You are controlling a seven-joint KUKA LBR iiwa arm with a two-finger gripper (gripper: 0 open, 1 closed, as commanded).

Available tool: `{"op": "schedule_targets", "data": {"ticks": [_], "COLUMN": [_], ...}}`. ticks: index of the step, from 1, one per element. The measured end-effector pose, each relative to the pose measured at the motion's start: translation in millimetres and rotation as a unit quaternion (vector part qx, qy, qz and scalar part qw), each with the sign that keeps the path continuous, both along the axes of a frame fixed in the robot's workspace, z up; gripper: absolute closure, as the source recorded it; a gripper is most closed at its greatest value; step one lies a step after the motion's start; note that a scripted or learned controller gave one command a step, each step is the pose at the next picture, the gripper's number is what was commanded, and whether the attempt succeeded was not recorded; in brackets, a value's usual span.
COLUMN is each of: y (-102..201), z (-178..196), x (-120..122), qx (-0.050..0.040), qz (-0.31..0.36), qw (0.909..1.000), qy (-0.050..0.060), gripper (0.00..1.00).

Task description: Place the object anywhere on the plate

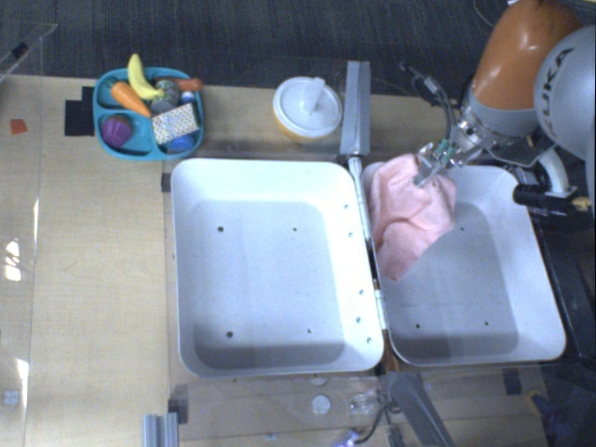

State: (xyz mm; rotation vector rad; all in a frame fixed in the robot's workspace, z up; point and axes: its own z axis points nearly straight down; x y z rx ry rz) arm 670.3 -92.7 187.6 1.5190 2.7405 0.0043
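Two shallow white bins sit side by side on the bench, and the right bin [521, 277] is the landmark worth keeping in mind. A pink cloth [410, 217] lies crumpled in the upper left part of that bin, draped against the wall it shares with the left bin [265, 268] and spilling down toward the bin's middle. The gripper [430, 168] is at the cloth's top right edge, close to the bin's far rim, with the grey arm and its orange band reaching in from beyond the bin's right side. Its tips seem to be down in the fabric there, but the folds and the slanted view hide how the tool is set, so whether it has a hold on the cloth cannot be told. The cloth's bunched shape, high near the tool and trailing away below it, would fit a pinch at one corner, though that is only a judgement. Outside the right bin, past the far rim of its neighbour, stand a white lidded bowl [308, 108] and a blue tray of toy food [149, 113]. No plate can be made out with certainty.
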Motion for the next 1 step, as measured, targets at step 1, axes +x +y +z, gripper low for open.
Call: {"op": "schedule_targets", "data": {"ticks": [1], "y": [1.8], "z": [40.1], "x": [2.9], "qx": [0.0000], "qz": [0.003], "qw": [1.0000], "qy": [-0.003], "gripper": [1.00]}}
